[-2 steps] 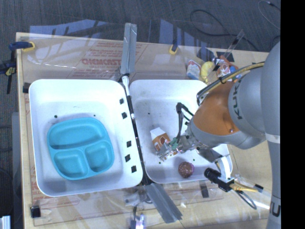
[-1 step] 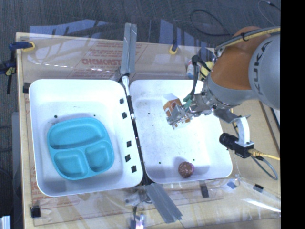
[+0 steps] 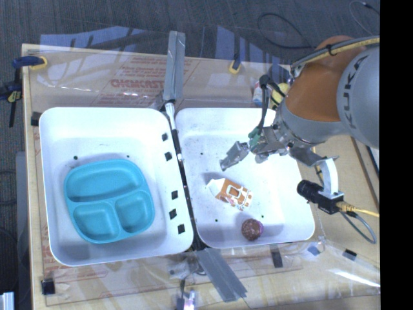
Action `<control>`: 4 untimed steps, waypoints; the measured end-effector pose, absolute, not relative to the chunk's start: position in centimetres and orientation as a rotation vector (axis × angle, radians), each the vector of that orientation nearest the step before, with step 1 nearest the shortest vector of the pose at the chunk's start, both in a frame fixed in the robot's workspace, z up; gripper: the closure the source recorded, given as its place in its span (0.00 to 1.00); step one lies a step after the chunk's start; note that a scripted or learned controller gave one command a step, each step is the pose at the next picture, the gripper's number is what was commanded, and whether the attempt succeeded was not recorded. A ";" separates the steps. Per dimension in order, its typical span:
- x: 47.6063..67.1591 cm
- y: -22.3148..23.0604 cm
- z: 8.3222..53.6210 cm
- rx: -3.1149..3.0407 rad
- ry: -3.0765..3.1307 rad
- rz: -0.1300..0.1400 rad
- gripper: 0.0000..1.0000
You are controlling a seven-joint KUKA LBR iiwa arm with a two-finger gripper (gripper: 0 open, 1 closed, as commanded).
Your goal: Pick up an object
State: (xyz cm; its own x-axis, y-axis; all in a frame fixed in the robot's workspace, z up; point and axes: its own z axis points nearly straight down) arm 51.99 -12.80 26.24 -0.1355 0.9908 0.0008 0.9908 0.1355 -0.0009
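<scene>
At the near edge of the bench [image 3: 271, 289] a grey bracket [image 3: 219, 276] sits below the seam between the two white bins. In the right bin [image 3: 284, 231], closest to that edge, lies a small dark reddish-brown ball [image 3: 251, 229]. Just beyond it and a little to the left lies an orange-and-white packet [image 3: 230, 192], apart from the ball. Farther in, the jaws [image 3: 233, 156] hang over the bin floor above the packet, with nothing between them; how far they are parted cannot be told. The grey arm with its orange band [image 3: 316, 99] enters from the right. The left bin [image 3: 51, 231] holds a blue three-compartment tray [image 3: 108, 200]. At the far side a grey bar [image 3: 173, 66] stands along the seam.
</scene>
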 end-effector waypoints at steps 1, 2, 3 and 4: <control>50.2 -13.8 11.2 -2.185 -2.283 -0.017 0.00; 50.6 -14.0 10.6 -2.167 -2.307 -0.015 0.00; 51.1 -14.2 12.1 -2.173 -2.325 -0.023 1.00; 51.1 -14.2 12.1 -2.173 -2.325 -0.023 0.00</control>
